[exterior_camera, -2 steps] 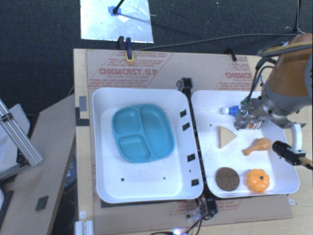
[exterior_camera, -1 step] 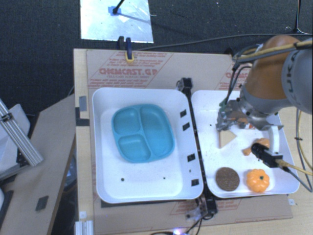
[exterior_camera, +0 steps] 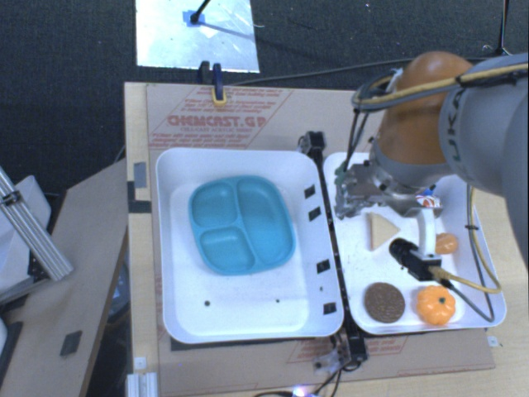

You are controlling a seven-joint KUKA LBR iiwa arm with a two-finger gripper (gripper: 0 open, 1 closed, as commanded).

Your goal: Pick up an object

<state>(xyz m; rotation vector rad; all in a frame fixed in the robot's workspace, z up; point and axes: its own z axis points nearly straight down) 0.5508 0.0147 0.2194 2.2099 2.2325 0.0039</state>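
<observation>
My gripper (exterior_camera: 354,198) hangs low over the far left part of the right bin (exterior_camera: 479,308), under the grey and orange wrist. Just right of and nearer than the gripper, a pale cream wedge (exterior_camera: 380,231) lies on the bin floor. A brown round disc (exterior_camera: 385,302) rests near the bin's front, with a small orange pumpkin (exterior_camera: 436,304) to its right. A small orange piece (exterior_camera: 446,243) lies by the right wall. A bit of a red and blue item (exterior_camera: 427,198) peeks out from under the arm. I see nothing held between the fingers.
The left bin (exterior_camera: 178,304) holds a blue divided plate (exterior_camera: 241,224) in its middle. A black divider with clips (exterior_camera: 324,230) runs between the two bins. The arm covers the far half of the right bin. Both bins sit on cardboard (exterior_camera: 223,118).
</observation>
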